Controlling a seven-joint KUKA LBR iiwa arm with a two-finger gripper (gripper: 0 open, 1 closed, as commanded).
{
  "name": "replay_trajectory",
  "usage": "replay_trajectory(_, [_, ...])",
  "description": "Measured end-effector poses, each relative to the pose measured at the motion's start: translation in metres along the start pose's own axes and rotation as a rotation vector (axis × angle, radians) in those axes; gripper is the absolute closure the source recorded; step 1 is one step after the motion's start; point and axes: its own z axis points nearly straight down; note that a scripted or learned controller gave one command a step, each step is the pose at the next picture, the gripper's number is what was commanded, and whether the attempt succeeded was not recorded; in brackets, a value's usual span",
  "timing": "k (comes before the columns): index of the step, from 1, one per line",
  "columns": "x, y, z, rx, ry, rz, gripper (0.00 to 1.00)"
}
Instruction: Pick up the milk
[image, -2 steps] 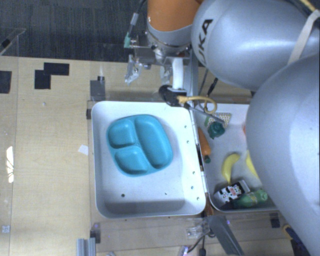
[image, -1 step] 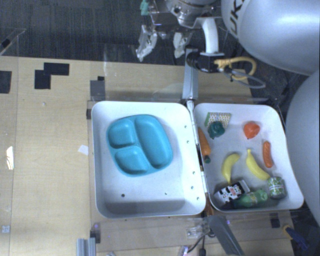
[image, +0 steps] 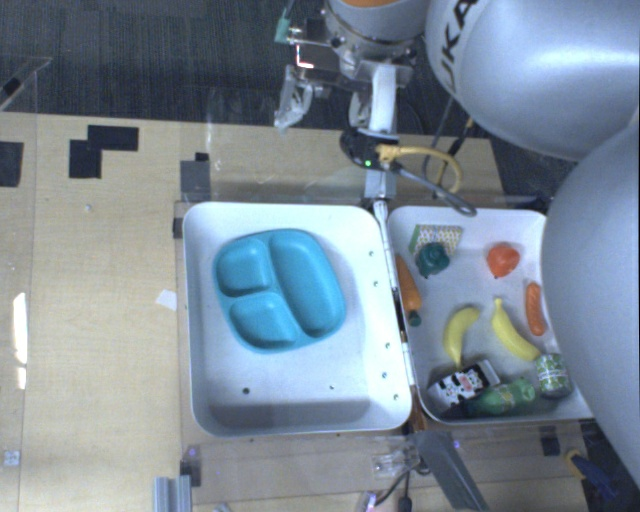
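Pale counter (image: 100, 330), two white bins. Left bin (image: 290, 405): blue tray (image: 280, 288). Right bin (image: 470, 225): bananas (image: 488, 333), milk (image: 462, 385) at near edge, partly hidden. My claw (image: 330, 95) up top, fingers spread, holding nothing.

Milk carton (image: 463, 383): small, white with black cow-style patches. Lying on its side, tilted, in the right bin (image: 470, 225) near the front edge. A green bottle (image: 507, 397) touches its right side; two bananas (image: 487, 331) lie just behind.
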Motion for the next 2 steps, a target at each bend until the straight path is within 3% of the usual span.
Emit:
replay_trajectory(1, [0.041, -0.004, -0.038, 0.000, 0.001, 0.041, 0.00])
replay_trajectory(2, [0.041, -0.004, 0.072, 0.002, 0.000, 0.065, 0.00])
